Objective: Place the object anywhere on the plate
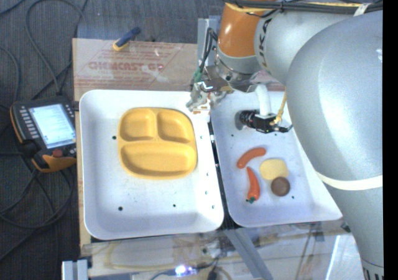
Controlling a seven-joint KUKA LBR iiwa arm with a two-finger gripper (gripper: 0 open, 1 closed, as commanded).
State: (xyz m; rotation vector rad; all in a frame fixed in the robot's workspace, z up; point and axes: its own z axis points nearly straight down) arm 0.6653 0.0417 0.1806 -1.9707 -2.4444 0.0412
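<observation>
Bare plate (157, 142), arm (323, 67) over right bin (311, 207)

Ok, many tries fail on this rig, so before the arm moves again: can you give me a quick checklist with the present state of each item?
1. Yellow three-compartment plate lies flat in the left white bin: ok.
2. Plate compartments free to receive an object: ok.
3. Objects lie in the right white bin: orange sausage-shaped piece, red chilli-shaped piece, pale yellow round piece, brown ball: ok.
4. Gripper over the rim between the bins: ok.
5. Object held: cannot tell.
</observation>
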